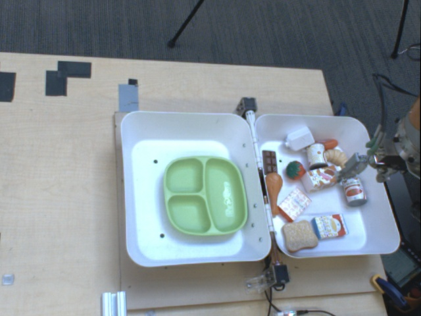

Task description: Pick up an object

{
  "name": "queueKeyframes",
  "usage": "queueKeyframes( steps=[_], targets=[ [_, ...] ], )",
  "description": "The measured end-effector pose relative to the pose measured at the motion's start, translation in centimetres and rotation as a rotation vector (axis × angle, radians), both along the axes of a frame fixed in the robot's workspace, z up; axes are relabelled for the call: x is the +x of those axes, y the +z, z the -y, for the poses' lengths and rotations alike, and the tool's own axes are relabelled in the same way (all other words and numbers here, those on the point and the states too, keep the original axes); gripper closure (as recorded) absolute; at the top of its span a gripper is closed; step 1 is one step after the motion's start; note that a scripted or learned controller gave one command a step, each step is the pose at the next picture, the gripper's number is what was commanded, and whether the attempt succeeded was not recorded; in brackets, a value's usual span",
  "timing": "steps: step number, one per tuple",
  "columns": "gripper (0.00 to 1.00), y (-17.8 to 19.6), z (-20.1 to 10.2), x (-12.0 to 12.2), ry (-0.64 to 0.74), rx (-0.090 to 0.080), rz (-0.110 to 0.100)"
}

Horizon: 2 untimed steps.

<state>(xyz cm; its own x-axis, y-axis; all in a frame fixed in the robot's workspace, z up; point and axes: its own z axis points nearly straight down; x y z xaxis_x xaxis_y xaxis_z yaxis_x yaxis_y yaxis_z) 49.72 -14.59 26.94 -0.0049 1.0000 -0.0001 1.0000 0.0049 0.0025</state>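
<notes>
With the hand, whose opening cannot be determined, low among crowded items near the small can, neighbouring pieces may be pushed aside, spoiling the grasp.

No lettering is legible; the packet and can labels are blurred.

Bright, even overhead light fills the scene, and the two shallow white plastic bins come close to washing out, the left one taking a faint green tint around the pale green three-compartment plastic tray, whose right compartment carries a soft sheen. Shadows are short and weak, gathering just beside the small items in the right bin and under the bin rims on the light wooden bench. Focus is moderately soft throughout, so package labels are unreadable, and the grey metal gripper at the right edge looks slightly blurred.
</notes>
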Motion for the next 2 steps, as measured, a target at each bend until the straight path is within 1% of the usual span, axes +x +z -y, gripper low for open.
queueKeyframes(
  steps=[1,2],
  targets=[
    [0.00,-9.9,5.2,2.7,-0.003,0.000,-0.003],
    [0.00,-17.4,5.8,4.2,-0.002,0.000,0.001]
  ],
)
